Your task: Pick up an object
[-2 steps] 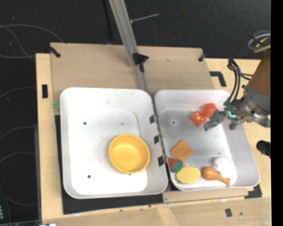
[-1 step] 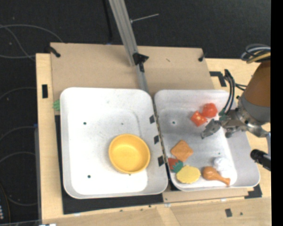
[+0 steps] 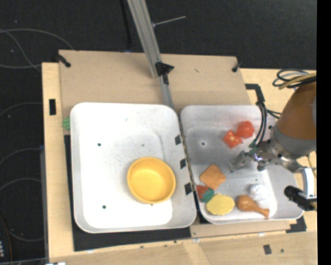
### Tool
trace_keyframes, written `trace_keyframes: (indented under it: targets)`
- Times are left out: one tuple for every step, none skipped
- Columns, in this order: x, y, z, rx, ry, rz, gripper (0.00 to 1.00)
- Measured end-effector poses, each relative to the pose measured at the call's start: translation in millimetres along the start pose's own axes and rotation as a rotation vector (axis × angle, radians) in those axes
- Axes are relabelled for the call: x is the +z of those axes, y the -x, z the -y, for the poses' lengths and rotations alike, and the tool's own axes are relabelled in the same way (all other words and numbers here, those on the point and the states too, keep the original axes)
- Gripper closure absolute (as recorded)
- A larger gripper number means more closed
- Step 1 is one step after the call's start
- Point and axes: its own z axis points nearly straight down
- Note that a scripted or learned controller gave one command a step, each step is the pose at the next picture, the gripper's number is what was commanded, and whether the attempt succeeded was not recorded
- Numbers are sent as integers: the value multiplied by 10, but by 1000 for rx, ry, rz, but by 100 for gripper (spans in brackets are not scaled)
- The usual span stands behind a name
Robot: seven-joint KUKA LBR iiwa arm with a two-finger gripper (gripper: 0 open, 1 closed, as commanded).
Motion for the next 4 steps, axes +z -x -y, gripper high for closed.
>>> trace_keyframes:
  targets:
    - [279, 15, -4, 1, 5, 1, 0]
    - [171, 19, -14, 5, 9, 0, 100]
    - [-471, 51, -53, -5, 12, 1, 100]
    - [-1055, 25, -115, -5, 6, 0, 100]
